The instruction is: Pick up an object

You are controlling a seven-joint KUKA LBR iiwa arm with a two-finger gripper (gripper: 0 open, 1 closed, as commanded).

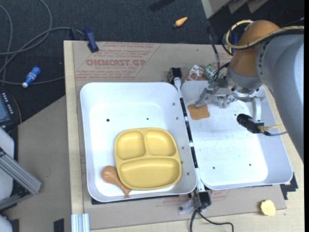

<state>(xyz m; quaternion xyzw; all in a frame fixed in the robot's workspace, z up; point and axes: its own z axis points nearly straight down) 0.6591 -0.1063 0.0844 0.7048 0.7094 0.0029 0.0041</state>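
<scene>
1. Well, from where I stand the grey arm (285,66) reaches in from the right, its orange band (253,42) hanging over the far right corner of the bench.
2. Down at its tip, the gripper (202,102) sits low in the right bin (231,158), in the far left part close to the wall shared with the other bin.
3. Whether the gripper is open or closed I cannot tell from this angle, and I see nothing held in it.
4. A flat tan piece (199,112) lies on the right bin's floor just in front of the gripper. The tip is right at its far edge, though I cannot say whether they touch.
5. Over in the left bin (96,105) a yellow divided plate (145,166) lies flat in the near half.
6. An orange-brown drumstick (112,175) lies against the plate's near left corner, its thin end tucked towards the plate's front edge.
7. Both bins rest on a brown printed sheet (116,62), and a blue clamp (90,39) grips its far left corner.
8. Some small packets (197,72) lie just beyond the right bin's far rim.
9. A yellow lump (267,207) lies on the bench near the right bin's near right corner.
10. On the dark floor there is a blue-and-white bottle (32,75) off to the left and a small orange bit (181,21) beyond the bench.
</scene>
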